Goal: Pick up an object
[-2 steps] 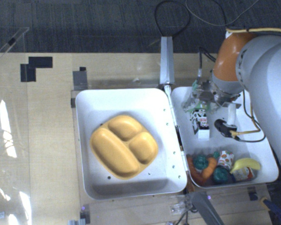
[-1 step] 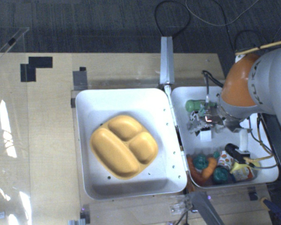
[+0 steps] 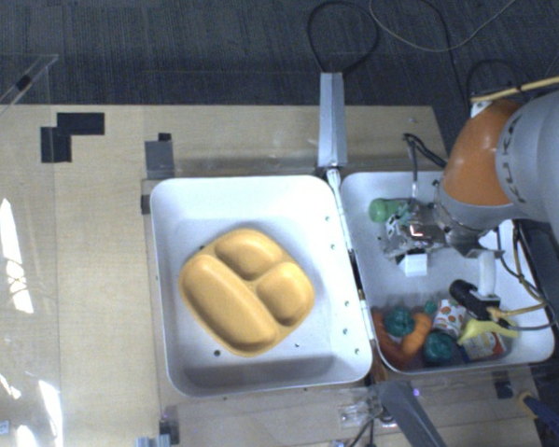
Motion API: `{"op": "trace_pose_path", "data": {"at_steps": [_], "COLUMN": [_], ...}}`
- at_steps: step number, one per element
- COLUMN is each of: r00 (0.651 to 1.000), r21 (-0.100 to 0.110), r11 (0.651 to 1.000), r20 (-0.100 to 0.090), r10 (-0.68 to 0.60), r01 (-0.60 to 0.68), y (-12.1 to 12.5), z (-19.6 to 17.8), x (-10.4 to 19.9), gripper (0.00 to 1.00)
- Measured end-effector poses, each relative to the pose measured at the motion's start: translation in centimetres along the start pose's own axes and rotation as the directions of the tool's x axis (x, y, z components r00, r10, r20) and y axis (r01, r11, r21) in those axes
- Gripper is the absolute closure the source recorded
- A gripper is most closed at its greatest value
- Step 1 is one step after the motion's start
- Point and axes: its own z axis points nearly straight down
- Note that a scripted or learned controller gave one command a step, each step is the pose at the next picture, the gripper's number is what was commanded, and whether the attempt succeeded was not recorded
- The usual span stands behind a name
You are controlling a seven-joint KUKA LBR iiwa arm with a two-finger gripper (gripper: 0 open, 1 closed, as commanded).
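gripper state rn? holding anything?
Gripper: low in the right bin, beside a green object; open or shut cannot be told, and no object is seen held.

A robotics lab or test cell is indicated. Two shallow white bins [image 3: 253,373] are fixed side by side on a pale wooden counter [image 3: 78,303], separated by a metal rail [image 3: 332,122] and held by brackets. An industrial grey arm with an orange band [image 3: 482,165] is mounted at the right. Loose black cables [image 3: 344,37] are trailed over dark carpet [image 3: 158,37], and black tape markers [image 3: 69,134] are stuck to the counter.
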Motion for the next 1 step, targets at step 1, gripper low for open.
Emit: {"op": "trace_pose_path", "data": {"at_steps": [1], "r00": [1.000], "r21": [0.009], "r11": [1.000], "r20": [0.001], "r10": [-0.002], "r01": [0.002], "y": [3.17], "z": [-11.47], "x": [2.37], "gripper": [1.00]}}
